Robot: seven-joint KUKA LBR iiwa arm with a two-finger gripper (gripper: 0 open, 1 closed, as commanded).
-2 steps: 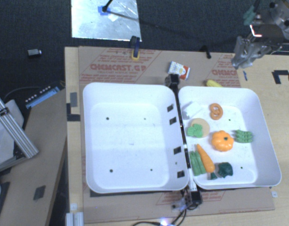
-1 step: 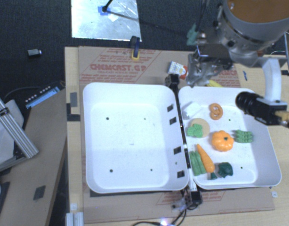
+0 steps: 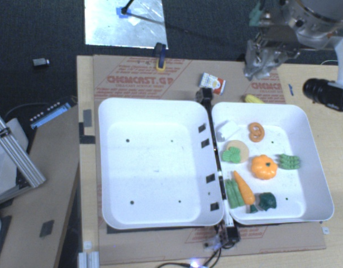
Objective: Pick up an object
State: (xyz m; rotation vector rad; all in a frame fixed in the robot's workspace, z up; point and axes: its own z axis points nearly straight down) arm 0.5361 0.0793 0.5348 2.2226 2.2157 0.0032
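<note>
From my remote seat I've got the grey arm's two-finger gripper (image 3: pixel 260 66) hanging above the back edge of the cardboard sheet (image 3: pixel 139 77), behind the right shallow white plastic bin (image 3: pixel 315 172) and well apart from everything in it; honestly I can't tell how far the claw is open from this angle, it's just a blurry grey lump, and I see nothing in it; all the pickable stuff sits in that right bin; there's a round orange toy pumpkin (image 3: pixel 263 167) about in the middle, with a small green leafy piece (image 3: pixel 288 161) just beside it on the right; a brown pretzel-shaped ring (image 3: pixel 256 131) lies further back, and a small white block (image 3: pixel 227 130) is near the back left corner; a green broccoli-like piece (image 3: pixel 232 155) rests on a pale tan disc (image 3: pixel 238 148); toward the front an orange toy carrot (image 3: pixel 244 188) lies right alongside a green bean pod (image 3: pixel 232 194), and a dark green clump (image 3: pixel 266 201) sits just beside the carrot's tip; the left shallow white plastic bin (image 3: pixel 110 149) sits alongside, touching at the middle; a yellow banana-shaped thing (image 3: pixel 253 99) lies outside on the cardboard just behind the right bin's rim, and a little white and red packet (image 3: pixel 212 82) is near it.
</note>
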